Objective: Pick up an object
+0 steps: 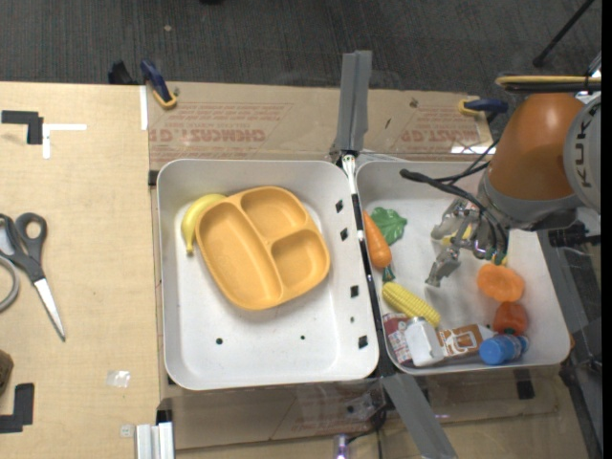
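Camera view: the gripper [448, 256] hangs over the right bin [550, 285], right of frame centre. Whether its jaws are spread or closed I cannot tell, and nothing shows between them. Candidates sit close: the orange [500, 282] just to its right, the corn [411, 302] lower left, the carrot [377, 241] by the left wall. To do this well, I'd settle on one, centre over it, drop straight, and avoid the crowded lower edge.
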{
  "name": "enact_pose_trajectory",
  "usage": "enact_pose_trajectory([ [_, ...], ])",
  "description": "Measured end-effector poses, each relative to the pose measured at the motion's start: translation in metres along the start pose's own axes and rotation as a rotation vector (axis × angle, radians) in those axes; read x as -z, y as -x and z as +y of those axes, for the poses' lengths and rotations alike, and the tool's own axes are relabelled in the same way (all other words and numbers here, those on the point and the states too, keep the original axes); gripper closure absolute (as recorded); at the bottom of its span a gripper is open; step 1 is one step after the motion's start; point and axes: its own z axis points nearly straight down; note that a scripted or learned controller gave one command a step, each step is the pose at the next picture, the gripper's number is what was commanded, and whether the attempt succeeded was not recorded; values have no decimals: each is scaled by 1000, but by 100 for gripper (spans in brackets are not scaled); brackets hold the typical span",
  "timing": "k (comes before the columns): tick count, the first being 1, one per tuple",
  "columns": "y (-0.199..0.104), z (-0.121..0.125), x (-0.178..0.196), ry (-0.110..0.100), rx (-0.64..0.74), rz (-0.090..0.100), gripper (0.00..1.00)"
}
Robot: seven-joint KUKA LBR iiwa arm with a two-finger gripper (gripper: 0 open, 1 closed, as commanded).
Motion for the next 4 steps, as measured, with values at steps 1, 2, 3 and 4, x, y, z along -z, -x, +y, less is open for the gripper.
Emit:
enact_pose_trajectory([
  [1, -44, -64, 0, 0, 8, 0, 0],
  [2, -43, -64, 9, 1, 7, -3, 100],
  [3, -43, -64, 9, 1, 7, -3, 0],
  [4, -41, -63, 19, 2, 6, -7, 100],
])
